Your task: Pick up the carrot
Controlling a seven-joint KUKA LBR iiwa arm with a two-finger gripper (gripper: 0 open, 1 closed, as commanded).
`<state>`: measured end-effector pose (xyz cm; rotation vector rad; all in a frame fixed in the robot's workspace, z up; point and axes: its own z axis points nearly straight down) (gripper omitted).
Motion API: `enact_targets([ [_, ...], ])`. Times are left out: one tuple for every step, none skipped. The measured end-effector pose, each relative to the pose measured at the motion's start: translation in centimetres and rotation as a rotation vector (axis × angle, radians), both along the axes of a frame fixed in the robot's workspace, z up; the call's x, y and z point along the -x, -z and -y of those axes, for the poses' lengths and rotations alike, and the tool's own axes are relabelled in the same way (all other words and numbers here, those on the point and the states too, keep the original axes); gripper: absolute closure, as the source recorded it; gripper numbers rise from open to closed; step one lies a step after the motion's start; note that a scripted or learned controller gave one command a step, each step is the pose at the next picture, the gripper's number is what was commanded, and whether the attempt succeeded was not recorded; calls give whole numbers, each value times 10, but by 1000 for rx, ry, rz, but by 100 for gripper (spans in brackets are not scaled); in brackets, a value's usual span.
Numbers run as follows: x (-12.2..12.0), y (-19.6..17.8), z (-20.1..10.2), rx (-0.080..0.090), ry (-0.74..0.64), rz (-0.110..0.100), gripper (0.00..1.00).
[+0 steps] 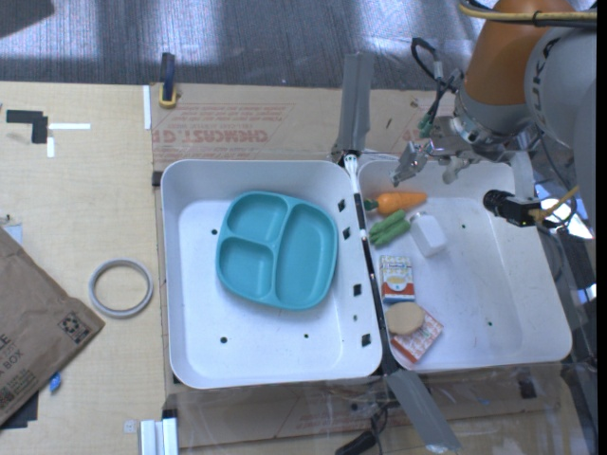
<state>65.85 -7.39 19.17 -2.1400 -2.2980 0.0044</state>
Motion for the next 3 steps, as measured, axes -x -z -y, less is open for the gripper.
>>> enact_targets([
  [9,99,32,0,-68,5,0],
  [4,103,29,-1,259,-15,0],
  [4,103,29,-1,259,-15,0],
])
